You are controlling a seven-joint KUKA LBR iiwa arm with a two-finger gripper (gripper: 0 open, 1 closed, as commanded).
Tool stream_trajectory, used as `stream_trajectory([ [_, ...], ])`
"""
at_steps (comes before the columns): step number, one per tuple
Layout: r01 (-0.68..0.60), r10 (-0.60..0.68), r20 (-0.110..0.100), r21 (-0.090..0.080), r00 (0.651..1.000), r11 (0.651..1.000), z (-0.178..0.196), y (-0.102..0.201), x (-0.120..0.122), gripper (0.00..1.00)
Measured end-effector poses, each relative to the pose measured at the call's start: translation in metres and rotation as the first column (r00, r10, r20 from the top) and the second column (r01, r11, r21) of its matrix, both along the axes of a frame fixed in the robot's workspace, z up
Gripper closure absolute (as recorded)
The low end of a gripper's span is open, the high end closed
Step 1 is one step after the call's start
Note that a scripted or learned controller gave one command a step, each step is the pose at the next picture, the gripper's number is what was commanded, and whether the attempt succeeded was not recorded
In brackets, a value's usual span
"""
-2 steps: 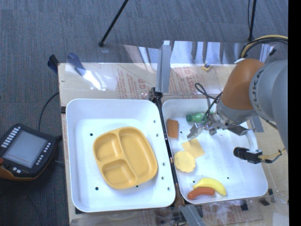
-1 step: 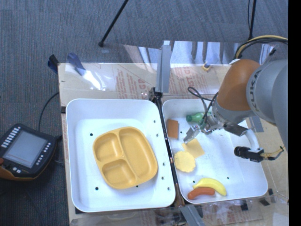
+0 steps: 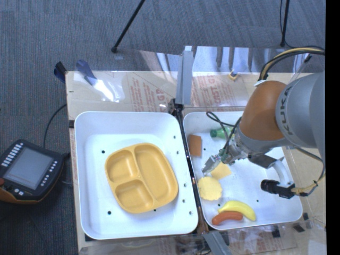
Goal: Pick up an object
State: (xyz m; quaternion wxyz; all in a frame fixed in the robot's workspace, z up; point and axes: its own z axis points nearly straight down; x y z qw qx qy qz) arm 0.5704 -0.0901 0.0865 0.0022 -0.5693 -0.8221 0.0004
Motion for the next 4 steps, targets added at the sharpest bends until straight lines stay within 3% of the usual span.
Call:
stream_trajectory([
  [1,0.007,-0.007,0.0,0.001,1.0,1.0,0.01,-0.002,0.0,1.0],
  [2,0.007,-0.007,-0.001,0.001,1.0,1.0,0.009,-0.002,0.0,0.0],
  [3,-0.009,0.009,0.001,0.0,1.0,1.0,0.0,0.0,0.034,0.0],
  [4,-0.108,0.108,0.0,0.0,0.994,0.994,0.0,-0.013,-0.01,0.0],
])
